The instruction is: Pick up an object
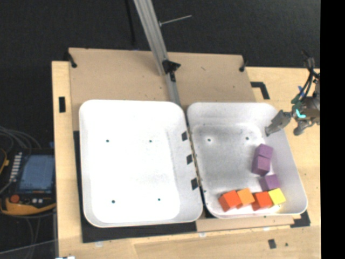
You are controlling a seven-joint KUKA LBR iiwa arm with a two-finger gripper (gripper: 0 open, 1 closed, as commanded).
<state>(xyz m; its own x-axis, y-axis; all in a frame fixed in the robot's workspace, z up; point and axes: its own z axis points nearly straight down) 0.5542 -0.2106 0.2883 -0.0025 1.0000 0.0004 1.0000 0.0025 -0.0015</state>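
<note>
Item: right bin with block cluster, hand at its upper right rim.

Hand (288,120): stands at the 1 o'clock corner of the right bin (226,112), one grey finger slanting in over the rim; whether it is open or closed cannot be told, and nothing shows between its fingers. Right bin contents: purple block (262,158), nearest the hand, lying toward 7 o'clock from it, its long axis roughly up-down in the view; second purple block (269,181) just below; along the bin's 5 o'clock edge a row of orange-red block (230,200), orange block (245,196), red block (262,199), yellow block (277,196), closely packed. Left bin (135,163): bare white floor. Both bins rest on the table (62,144). Judged next: descend toward the purple block.
</note>
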